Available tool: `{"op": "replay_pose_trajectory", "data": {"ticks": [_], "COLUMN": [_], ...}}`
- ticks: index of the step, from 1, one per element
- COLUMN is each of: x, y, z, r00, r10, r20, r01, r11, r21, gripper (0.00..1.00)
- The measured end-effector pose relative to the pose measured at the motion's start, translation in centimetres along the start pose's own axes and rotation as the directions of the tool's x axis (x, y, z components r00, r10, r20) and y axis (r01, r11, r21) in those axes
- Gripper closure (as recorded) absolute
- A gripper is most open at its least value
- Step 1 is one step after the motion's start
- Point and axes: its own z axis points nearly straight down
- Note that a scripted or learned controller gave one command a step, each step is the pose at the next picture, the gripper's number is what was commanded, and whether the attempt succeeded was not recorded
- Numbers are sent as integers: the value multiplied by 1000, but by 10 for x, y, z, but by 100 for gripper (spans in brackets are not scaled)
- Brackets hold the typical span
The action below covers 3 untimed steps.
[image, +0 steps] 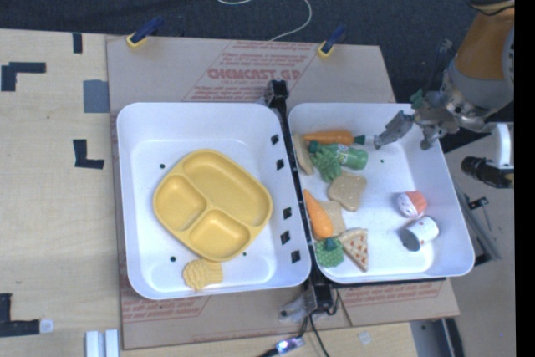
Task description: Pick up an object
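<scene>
My tool [410, 130] hangs spread and empty over the right bin's [447, 188] far rim; the nearest pick, the orange carrot [328, 136] lying just beside it, looks light, stiff and slick; I'd pinch across its thick middle.

The counter [50, 180] is pale wood with a few dark marks, lying well away from the hand [411, 128] on its far side. A brown cardboard sheet [251, 71] with red print lies flat on it, held at its back edge by two blue-and-yellow clamps [144, 31]. Two shallow white bins sit side by side on the sheet: the right bin [451, 205] directly below the hand, the left bin [138, 205] beyond it, their inner rims touching.
</scene>
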Motion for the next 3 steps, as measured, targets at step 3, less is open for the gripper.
{"op": "replay_pose_trajectory", "data": {"ticks": [3], "x": [6], "y": [10], "z": [93], "r00": [1000], "r10": [-6], "r20": [3], "r01": [6], "r11": [1000], "r21": [-8], "gripper": [0]}}
